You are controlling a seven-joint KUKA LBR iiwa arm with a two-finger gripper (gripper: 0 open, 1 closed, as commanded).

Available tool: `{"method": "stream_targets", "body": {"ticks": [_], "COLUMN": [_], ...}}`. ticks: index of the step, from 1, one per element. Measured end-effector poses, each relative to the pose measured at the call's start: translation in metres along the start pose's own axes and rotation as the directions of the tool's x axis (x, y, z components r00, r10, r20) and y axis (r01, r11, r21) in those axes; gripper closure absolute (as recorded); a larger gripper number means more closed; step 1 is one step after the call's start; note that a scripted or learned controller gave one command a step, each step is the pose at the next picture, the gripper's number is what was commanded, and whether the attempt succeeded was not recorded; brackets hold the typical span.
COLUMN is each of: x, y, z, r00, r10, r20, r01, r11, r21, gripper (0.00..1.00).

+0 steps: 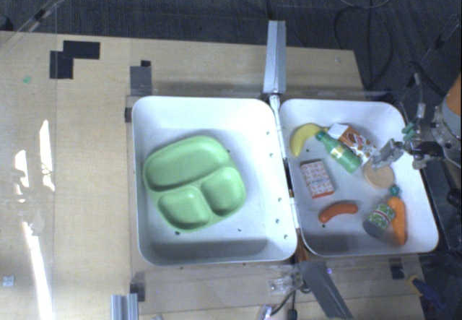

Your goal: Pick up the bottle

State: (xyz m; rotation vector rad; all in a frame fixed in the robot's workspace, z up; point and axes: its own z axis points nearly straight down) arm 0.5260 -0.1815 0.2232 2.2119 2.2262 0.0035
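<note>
The green bottle is lying just left of the jaws, whose state cannot be told, in the right bin, the one nearer the worktop's right edge, among toy foods.

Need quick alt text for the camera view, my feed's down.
The tool hangs over the right bin, just right of the green bottle lying among toy food. The left bin holds a green divided plate.

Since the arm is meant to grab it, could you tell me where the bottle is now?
The green bottle lies tilted in the right bin, toward its far side, between the banana and the carton.
</note>
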Motion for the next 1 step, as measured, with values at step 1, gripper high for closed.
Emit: {"method": "stream_targets", "body": {"ticks": [1], "x": [-0.0158], "y": [-0.0380], "z": [0.0127], "r00": [1.000], "r10": [0.007], "r20": [0.000], "r01": [-0.007], "r11": [1.000], "r21": [0.000], "gripper": [0.00]}}
